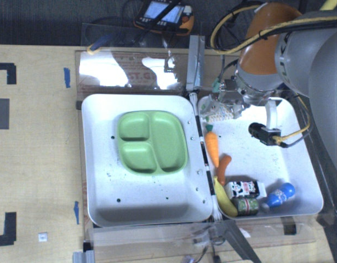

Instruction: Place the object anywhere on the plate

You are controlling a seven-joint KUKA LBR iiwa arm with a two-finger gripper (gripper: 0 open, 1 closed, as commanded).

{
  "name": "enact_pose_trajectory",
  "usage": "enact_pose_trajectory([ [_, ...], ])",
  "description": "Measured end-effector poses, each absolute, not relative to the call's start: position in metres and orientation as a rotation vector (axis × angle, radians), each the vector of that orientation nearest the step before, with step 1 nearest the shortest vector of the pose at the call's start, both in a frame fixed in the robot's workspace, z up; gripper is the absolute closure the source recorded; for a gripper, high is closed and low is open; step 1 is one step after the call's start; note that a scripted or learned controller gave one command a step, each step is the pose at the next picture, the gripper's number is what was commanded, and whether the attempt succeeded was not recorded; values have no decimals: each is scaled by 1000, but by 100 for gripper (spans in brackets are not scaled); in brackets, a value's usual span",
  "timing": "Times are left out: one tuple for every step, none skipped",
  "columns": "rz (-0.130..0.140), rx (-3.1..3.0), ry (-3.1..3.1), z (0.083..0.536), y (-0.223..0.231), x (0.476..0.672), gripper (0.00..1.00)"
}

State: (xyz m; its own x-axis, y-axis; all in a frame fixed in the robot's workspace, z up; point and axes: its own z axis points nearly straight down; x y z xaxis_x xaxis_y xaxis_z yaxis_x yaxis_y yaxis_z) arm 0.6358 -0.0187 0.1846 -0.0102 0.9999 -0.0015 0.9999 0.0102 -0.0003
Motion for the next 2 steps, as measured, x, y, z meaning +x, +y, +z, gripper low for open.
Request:
enact_pose_trajectory([
  [-3,2097,2343,203,58,590,100],
  [-2,2097,2342,203,58,590,0],
])
